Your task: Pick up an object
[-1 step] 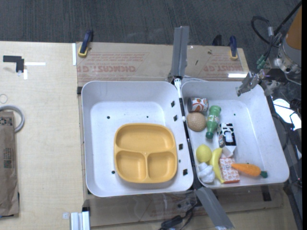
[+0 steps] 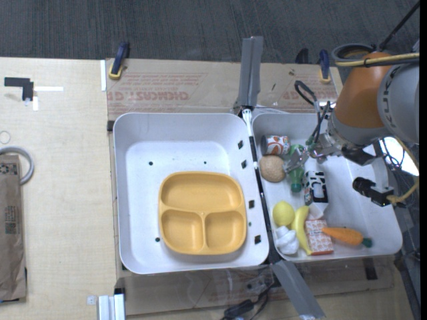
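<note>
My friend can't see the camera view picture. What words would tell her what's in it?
A grey robot arm's hand hangs over the right white bin of toy food: carrot, banana, lemon. The left bin holds a yellow divided plate.

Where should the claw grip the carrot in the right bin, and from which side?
Probably across the carrot's thick orange middle, coming from straight above. It lies flat, pointing left-right near the bin's front right corner, its upper side open. The box crowds its left end.
</note>
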### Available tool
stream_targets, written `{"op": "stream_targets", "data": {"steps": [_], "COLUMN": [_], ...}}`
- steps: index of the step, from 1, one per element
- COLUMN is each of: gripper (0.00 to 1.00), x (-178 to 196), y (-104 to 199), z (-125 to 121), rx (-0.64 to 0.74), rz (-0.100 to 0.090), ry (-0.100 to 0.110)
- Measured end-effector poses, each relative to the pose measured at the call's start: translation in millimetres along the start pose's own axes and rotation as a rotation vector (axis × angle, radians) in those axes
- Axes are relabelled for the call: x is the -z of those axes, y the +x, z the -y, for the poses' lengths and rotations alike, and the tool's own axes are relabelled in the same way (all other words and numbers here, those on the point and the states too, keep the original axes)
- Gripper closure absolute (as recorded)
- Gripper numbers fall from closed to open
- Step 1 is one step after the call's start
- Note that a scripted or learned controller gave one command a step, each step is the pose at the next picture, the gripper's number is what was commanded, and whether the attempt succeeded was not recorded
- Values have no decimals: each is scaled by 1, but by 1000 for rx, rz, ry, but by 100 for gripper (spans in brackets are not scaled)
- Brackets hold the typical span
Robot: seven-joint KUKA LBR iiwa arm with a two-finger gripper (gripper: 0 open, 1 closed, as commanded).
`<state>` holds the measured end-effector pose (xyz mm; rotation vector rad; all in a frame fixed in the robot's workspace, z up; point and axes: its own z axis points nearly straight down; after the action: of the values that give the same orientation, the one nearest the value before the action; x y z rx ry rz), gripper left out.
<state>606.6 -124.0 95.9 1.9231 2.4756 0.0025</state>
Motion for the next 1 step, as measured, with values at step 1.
{"op": "stream_targets", "data": {"steps": [1], "gripper": [0], "x": [-3], "y": [-12], "z": [56], "rx": [41], "rz": [-4], "ry": [5]}}
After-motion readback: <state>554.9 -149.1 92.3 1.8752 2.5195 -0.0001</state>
